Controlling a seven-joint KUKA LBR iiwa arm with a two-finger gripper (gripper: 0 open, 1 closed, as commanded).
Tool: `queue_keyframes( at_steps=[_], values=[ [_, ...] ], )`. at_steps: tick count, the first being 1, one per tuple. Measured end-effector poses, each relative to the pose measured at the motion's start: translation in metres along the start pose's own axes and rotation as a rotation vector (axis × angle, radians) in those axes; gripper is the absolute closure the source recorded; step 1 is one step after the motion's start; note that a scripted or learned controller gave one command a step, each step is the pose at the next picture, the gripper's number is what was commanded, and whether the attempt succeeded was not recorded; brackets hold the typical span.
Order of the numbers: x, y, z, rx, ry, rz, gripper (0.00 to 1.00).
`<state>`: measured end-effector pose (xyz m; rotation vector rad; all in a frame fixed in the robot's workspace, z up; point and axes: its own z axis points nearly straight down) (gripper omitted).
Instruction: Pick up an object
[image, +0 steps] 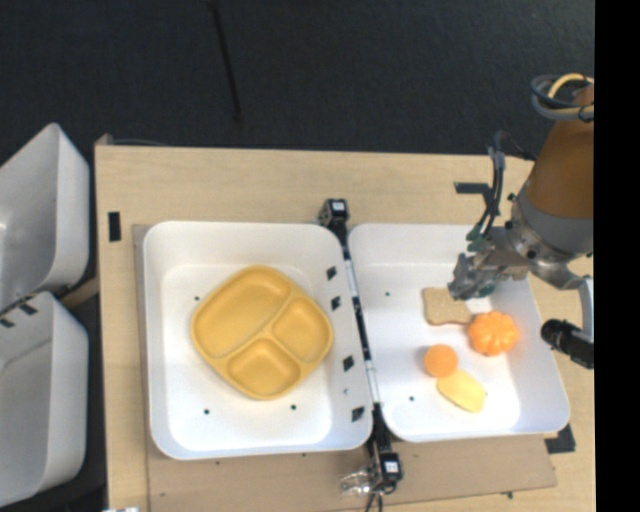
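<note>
Two shallow white bins sit side by side on the pale wooden bench (240, 185). The left white bin (160, 400) holds one item: a yellow plastic divided plate with three compartments (262, 331), lying flat near the bin's middle.

The right white bin (530, 400) holds four small items, all candidates for the pick. A flat tan bone-shaped biscuit piece (444, 307) lies near the bin's centre. Just right of it sits an orange pumpkin-shaped toy (493, 333). Nearer the camera lies a small orange ball (441, 360), and touching or just beside it, near and to the right, a pale yellow lemon-like piece (462, 391).

The grey arm enters from the right, and its two-finger gripper (472, 285) sits low over the far-right part of the right bin, at the right end of the tan biscuit piece and just far of the pumpkin toy. The tip is dark and small in the camera view; it is not possible to tell how the claw stands, and contact with the biscuit cannot be confirmed.

Progress, as judged: the approach phase appears done, with the tool down at bin level beside a target. No item is seen lifted; all four rest on the bin floor. Remaining: secure a grasp, most likely on the biscuit piece or the pumpkin toy, then raise it clear of the bin.
</note>
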<state>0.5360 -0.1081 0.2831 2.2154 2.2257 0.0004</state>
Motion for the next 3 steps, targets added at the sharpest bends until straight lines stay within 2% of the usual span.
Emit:
queue_keyframes(
  at_steps=[3],
  values=[
    [0.147, -0.023, 0.005, 0.002, 0.001, -0.001, 1.0]
  ],
)
